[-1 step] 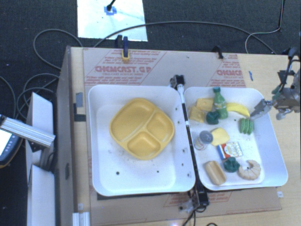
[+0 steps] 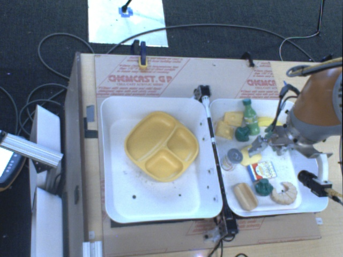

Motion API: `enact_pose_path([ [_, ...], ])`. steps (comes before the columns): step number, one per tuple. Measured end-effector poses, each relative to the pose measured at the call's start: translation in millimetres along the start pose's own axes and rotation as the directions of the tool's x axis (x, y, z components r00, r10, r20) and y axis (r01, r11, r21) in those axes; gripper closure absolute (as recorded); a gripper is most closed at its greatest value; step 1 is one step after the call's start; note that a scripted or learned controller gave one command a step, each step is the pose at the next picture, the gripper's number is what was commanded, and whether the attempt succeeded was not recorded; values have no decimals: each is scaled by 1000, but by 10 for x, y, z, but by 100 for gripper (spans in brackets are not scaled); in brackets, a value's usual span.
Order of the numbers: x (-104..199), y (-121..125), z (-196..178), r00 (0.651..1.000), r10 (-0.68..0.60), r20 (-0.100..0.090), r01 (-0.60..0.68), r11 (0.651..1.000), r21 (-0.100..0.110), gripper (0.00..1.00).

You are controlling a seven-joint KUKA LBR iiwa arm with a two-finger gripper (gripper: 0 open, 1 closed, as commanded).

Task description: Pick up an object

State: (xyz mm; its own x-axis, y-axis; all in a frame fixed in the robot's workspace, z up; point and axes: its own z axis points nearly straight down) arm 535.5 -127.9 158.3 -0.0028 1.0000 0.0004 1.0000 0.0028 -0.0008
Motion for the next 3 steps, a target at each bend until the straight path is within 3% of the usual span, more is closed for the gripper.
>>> enact_pose_path([
  [1,-3,-389,701,1000,2,6,-2,1000,-15,0],
  [2,47,403,696,1000,0,1,0,1000,-5,0],
  [3,-297,1160,736,1000,1,-2,-1,1000,15,0],
])
